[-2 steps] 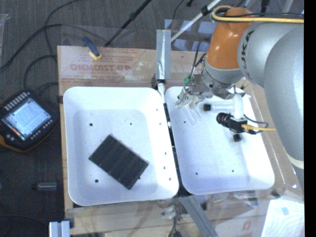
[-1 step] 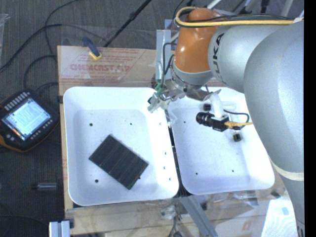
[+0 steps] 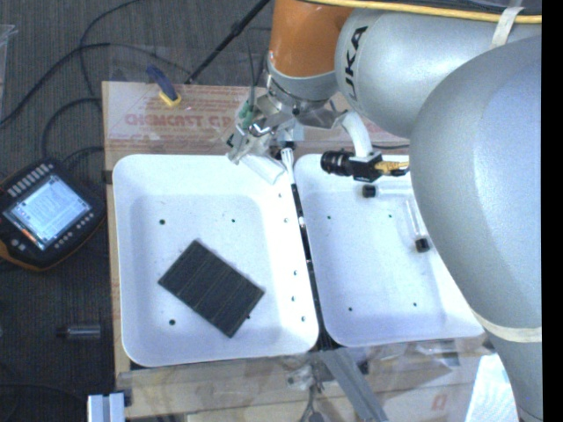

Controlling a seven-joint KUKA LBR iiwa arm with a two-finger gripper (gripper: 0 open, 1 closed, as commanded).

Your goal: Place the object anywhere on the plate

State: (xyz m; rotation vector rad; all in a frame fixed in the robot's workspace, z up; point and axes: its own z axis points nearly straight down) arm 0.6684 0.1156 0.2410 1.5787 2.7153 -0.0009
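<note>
A dark ribbed square plate (image 3: 211,288) lies flat in the left bin (image 3: 141,236), toward its front left. My gripper (image 3: 261,148) hangs over the back right corner of that bin, close to the divide between the two bins and well behind the plate. Something pale sits at its tip, and I cannot tell whether that is an object or part of the gripper. The grey arm with its orange band (image 3: 303,25) covers the top right of the view.
The right bin (image 3: 378,297) holds a small dark piece (image 3: 422,245) near its right side, partly under the arm. A black and yellow fitting (image 3: 356,163) juts over its back edge. A pendant (image 3: 44,209) lies on the floor to the left.
</note>
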